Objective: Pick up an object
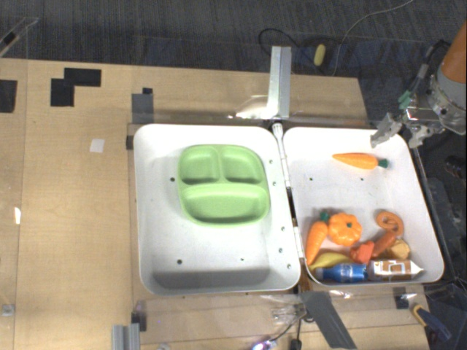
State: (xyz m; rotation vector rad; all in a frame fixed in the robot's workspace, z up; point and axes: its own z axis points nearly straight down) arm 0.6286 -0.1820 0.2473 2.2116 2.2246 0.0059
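Observation:
The right bin point(365, 195) holds the toys. A lone orange carrot point(356, 160) with a green tip lies near its far edge. At the near edge is a pile: a second carrot point(316, 239), an orange pumpkin point(344, 228), a brown pretzel shape point(389, 221), a yellow banana point(328, 259), a blue bottle point(343, 272) and a white packet point(394, 270). My gripper point(400, 134) hangs over the bin's far right corner, up and to the right of the lone carrot. It is open, with nothing between its fingers point(384, 131).
The left bin point(157, 217) holds a green divided plate point(221, 183). A metal post point(280, 79) stands behind the seam between the bins. The grey arm with its orange band point(449, 86) comes in from the upper right.

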